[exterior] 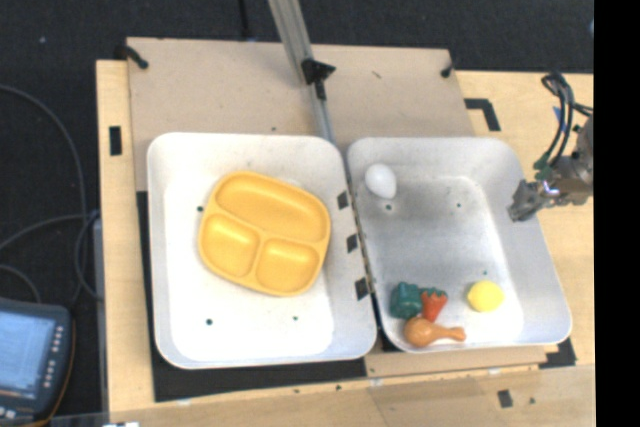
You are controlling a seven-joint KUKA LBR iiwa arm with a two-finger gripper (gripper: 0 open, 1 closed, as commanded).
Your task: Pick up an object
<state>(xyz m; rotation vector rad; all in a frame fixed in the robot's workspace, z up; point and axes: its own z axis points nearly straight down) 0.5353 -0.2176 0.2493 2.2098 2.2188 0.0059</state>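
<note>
**Pincer at the right bin's edge, objects lying loose**

We see four small things in the right bin (520, 285): a white ball (380, 180) near its upper left corner, and along the lower edge a yellow ball (485, 296), a teal piece (406, 298) touching a red piece (434, 302), and an orange pear-like shape (430, 332) just below them. A yellow divided plate (264, 233) lies in the left bin (175, 315). The pincer (524, 205) hangs over the right bin's right rim, well apart from every object. It is small and blurred, so we cannot tell how its grip stands; the arm is cut off at the right.
</note>
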